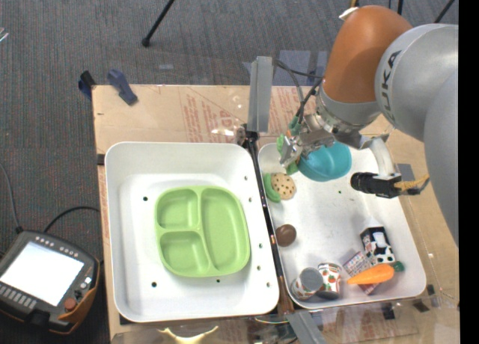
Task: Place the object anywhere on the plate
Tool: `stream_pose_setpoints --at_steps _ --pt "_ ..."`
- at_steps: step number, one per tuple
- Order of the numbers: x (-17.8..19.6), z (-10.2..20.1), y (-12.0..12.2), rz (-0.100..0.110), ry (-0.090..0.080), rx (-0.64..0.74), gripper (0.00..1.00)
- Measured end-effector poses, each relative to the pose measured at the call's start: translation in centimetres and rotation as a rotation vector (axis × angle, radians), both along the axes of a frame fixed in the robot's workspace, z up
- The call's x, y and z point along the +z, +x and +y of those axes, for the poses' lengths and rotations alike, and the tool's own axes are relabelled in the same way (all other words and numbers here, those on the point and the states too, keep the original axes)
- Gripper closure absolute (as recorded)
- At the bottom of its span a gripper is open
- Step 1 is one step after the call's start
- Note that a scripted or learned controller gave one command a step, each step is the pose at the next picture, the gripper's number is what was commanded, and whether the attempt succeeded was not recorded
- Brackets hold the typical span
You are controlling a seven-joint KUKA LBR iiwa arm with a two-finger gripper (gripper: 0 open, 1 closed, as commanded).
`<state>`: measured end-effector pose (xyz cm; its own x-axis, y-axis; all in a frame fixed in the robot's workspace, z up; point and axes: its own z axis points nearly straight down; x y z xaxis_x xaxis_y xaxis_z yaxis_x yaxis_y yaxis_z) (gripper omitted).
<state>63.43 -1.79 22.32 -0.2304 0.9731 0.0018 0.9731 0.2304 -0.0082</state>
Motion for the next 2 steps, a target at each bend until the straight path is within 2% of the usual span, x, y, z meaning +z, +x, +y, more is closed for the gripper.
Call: stream_pose_setpoints --at_steps 1,2 --pt "-1.2 7.5 -3.0 0.000 0.001 0.005 1.00" --pt "-1.9 16.9 -7.3 0.001 -0.002 -0.182 1.00"
